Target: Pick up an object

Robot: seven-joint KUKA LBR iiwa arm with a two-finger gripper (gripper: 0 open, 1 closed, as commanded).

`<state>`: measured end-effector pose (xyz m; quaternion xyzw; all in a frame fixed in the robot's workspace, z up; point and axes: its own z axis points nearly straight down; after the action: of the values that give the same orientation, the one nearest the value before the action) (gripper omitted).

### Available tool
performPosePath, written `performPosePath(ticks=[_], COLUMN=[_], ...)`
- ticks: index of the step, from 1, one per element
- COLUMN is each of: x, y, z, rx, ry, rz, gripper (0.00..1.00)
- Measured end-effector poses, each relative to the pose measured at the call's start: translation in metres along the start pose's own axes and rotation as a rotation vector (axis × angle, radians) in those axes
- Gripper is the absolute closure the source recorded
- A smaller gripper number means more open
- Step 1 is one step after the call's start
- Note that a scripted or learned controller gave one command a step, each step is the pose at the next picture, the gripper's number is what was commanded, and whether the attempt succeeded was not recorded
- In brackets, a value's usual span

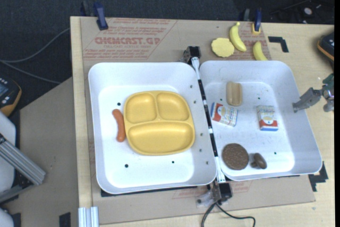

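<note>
You are looking down on the bench (133,34) with the pincer (308,99) sitting at the far right, just over the outer rim of the right bin (297,141), and nothing is lying between its fingers. From this slant you cannot tell how far open it is standing: the grey fingers are showing as one small blurred shape, so treat its state as unknown. The things it could take are all lying in the right bin: a tan bread roll (234,93) near the top, a small red, white and blue packet (224,114) just below it beside the divider, a little carton (267,117) nearest the pincer, and a brown cookie (235,156) with a small brown lump (258,161) just beside it at the bottom. The left bin (106,162) is holding a yellow divided plate (158,123) with a sausage (119,125) touching its left edge, well apart from the arm. What is likely to go wrong, in my judgement: the pincer is starting right at the rim, so a low sweep inward is risking a knock against the bin wall; the packet and cookie are lying flat, so fingers may be closing above them and coming away bare; the lump beside the cookie may be getting nudged aside; and the roll may be rolling off under a skewed pinch.
</note>
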<state>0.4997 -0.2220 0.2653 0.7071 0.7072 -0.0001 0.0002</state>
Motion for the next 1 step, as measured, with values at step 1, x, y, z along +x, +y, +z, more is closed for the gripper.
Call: performPosePath(ticks=[1], x=[-0.0004], y=[0.0162], z=[0.1107], rx=[0.01], ry=[0.004], rz=[0.0], gripper=[0.0])
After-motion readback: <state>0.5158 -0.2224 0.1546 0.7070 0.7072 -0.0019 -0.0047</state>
